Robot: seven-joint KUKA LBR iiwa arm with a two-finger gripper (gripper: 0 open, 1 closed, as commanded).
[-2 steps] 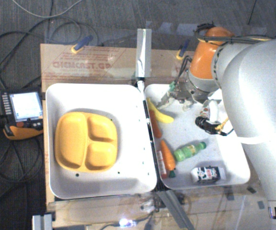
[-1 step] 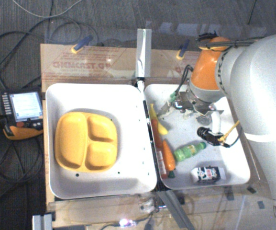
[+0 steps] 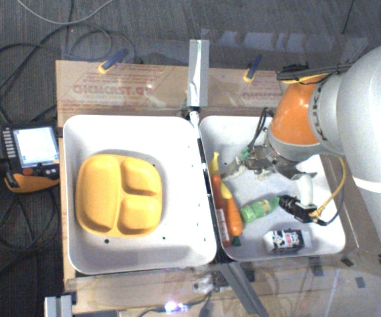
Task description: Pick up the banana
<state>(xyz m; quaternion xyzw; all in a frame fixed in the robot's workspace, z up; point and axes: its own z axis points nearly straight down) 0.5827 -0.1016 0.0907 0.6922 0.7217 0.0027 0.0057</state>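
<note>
1. Gripper (image 3: 251,158) hangs low over the far-left part of the right bin (image 3: 329,243); its tip is small and dark here, so I cannot tell how it is set, and nothing shows in its grasp.
2. Banana (image 3: 218,172) lies against the right bin's left wall, running near to far, just left of the gripper and apart from it. By that, the pick is not yet made: the closing in, the grasp and the lift all seem left to do.
3. A carrot (image 3: 233,220) lies just near of the banana along the same wall, with a reddish piece (image 3: 219,211) beside it.
4. A green bottle (image 3: 256,209) lies to the right of the carrot, and a small dark-and-white carton (image 3: 284,240) sits at the bin's near side.
5. The left bin (image 3: 177,243) holds a yellow divided tray (image 3: 119,194), well apart from the work.
</note>
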